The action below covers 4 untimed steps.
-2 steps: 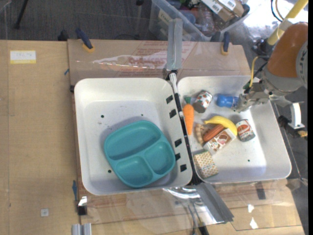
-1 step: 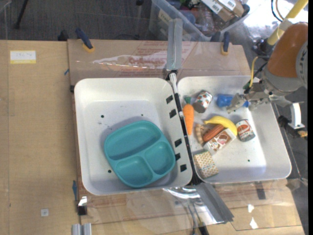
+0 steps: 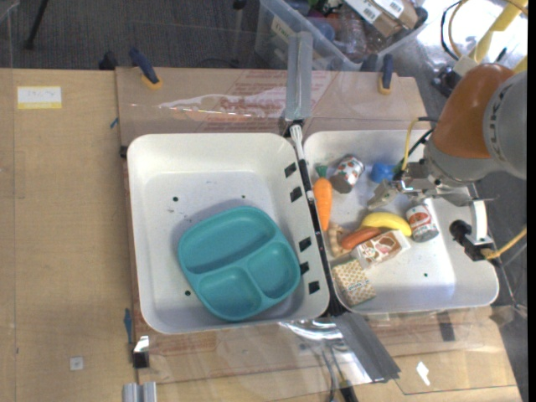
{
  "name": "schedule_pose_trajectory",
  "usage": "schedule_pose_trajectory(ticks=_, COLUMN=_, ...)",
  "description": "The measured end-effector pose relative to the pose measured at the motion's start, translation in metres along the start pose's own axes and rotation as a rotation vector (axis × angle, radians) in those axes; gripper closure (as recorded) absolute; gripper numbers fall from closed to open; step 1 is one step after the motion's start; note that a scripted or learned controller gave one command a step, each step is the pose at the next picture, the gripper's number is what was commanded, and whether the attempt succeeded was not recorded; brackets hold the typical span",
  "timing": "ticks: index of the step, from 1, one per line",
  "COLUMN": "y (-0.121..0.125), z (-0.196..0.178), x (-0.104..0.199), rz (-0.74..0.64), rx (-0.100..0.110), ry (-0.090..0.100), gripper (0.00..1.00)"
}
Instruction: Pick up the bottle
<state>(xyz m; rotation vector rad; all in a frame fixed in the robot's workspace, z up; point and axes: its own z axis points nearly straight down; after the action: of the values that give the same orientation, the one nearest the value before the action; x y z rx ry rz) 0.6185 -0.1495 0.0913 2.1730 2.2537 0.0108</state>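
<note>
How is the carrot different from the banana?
The carrot is orange and straight; the banana is yellow and curved. The carrot lies along the divider at the left edge of the right bin, pointing up and down the picture; the banana lies across, nearer the bin's middle, among other items. The carrot looks longer and thinner. Both are toy-like foods lying in the same bin.

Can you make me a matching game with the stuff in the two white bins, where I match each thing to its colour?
Things:
1. divided plate
2. carrot
3. banana
4. arm's band

Colours and places:
A. yellow, right bin
B. orange, above the right bin
C. teal, left bin
D. orange, by the divider between the bins

Pairs: 1-C, 2-D, 3-A, 4-B
</note>
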Motion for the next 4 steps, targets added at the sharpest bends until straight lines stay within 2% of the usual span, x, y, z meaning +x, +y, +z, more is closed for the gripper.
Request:
schedule_pose_trajectory(ticks=1, y=-0.050, z=-0.110, x=-0.074, rz=0.072, rx=0.009, ry=0.001, gripper=0.00)
schedule_pose_trajectory(ticks=2, y=-0.071, z=-0.018, x=0.003, rz=0.194, rx=0.012, ry=0.002, gripper=0.00)
schedule_pose_trajectory(ticks=3, y=-0.136, z=-0.001, x=-0.015, rz=-0.039, rx=-0.001, ry=-0.001, gripper=0.00)
schedule_pose_trajectory(ticks=4, y=-0.140, z=-0.082, x=-0.067, rz=-0.210, rx=0.009, ry=0.003, gripper=0.00)
